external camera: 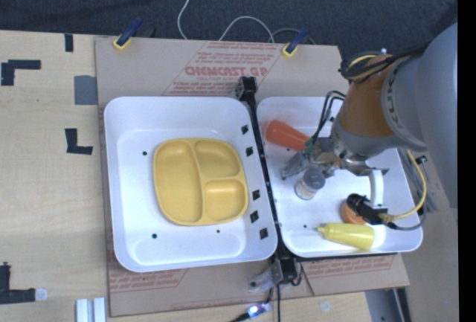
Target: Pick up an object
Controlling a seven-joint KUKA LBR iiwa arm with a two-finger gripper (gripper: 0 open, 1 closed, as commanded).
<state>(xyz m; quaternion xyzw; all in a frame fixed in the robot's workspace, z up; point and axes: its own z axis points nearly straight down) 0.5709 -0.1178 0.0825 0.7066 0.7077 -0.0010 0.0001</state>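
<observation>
My arm [435,90], right of frame, wears smooth grey casing. The left bin [123,164] and right bin [294,111] look glossy white plastic, on matt brown cardboard [223,68]; the yellow plate [199,181], smooth plastic.

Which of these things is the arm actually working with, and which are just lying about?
Likely in the job: gripper, orange carrot, yellow bottle, right bin.
Just lying about: yellow divided plate, left bin, cardboard sheet.

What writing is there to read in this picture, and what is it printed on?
"CHEMCAST", then what looks like "GP": large red print on the cardboard sheet.
Smaller red lines above it: too blurred to read.
Red print at its near edge: also unreadable.
</observation>
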